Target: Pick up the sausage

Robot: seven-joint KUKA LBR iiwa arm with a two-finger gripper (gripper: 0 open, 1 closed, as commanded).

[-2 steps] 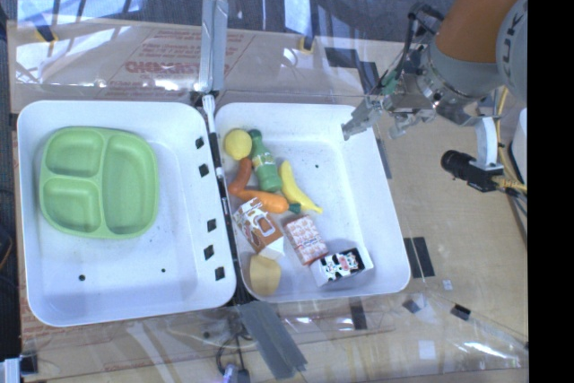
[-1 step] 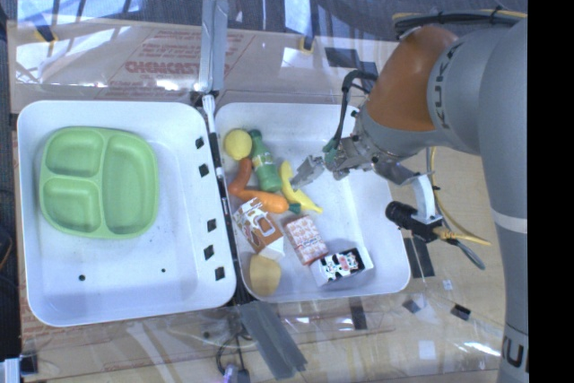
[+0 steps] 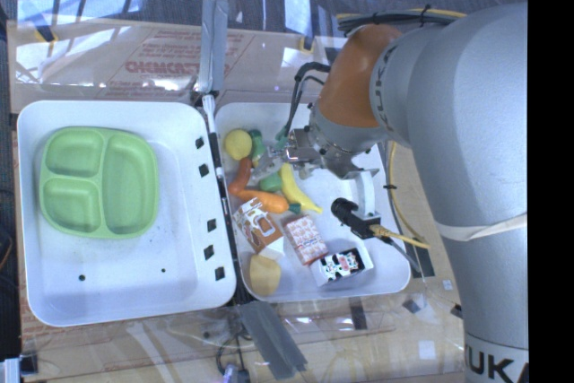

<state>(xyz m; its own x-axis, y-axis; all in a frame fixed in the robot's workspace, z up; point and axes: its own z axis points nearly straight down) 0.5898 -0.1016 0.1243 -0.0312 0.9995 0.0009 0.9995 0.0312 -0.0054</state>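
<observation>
Bins sit side by side on the bench. The left bin [image 3: 117, 291] carries a green divided plate [image 3: 97, 182] toward its 10 o'clock corner. The right bin [image 3: 390, 282] is crowded with toy food.

The grey arm [image 3: 457, 103] comes in from 3 o'clock, its orange band [image 3: 354, 76] over the bin's far rim. The gripper [image 3: 291, 150] hangs low at about 11 o'clock in the right bin. The wrist hides its tip, so I cannot tell whether it is released or clenched, and I see nothing held in it.

The sausage [image 3: 242, 174], a short reddish-brown piece, lies near the bin's left wall at about 9 o'clock from the bin's middle. It is at 7 o'clock from the gripper and apart from it. A yellow lemon [image 3: 238, 143] is at its 12 o'clock, and an orange carrot [image 3: 269, 203] touches it at 5 o'clock. A banana [image 3: 292, 185] lies just below the gripper.

Toward 6 o'clock are a brown carton [image 3: 256, 229], a red carton [image 3: 305, 239], a cow-patterned carton [image 3: 343, 265] and a potato [image 3: 263, 274].
</observation>
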